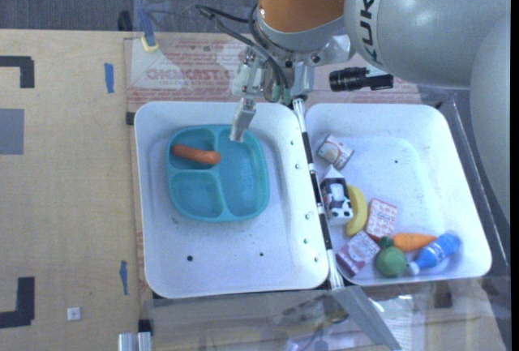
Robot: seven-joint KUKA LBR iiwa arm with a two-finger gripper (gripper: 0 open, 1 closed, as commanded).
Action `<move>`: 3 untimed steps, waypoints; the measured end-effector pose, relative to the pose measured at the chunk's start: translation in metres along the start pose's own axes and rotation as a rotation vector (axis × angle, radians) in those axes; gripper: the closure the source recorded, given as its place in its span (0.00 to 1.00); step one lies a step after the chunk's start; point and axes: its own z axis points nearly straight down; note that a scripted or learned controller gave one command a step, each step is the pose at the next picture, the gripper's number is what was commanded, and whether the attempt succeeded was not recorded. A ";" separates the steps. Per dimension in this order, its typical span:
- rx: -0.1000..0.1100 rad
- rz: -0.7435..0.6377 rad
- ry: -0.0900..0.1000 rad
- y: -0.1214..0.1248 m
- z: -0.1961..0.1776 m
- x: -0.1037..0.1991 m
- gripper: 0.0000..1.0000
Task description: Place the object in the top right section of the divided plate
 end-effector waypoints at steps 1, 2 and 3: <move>0.000 0.104 0.000 -0.013 -0.023 0.008 0.00; 0.002 0.227 0.000 -0.052 -0.100 0.001 0.00; 0.002 0.140 -0.002 -0.106 -0.144 -0.027 0.00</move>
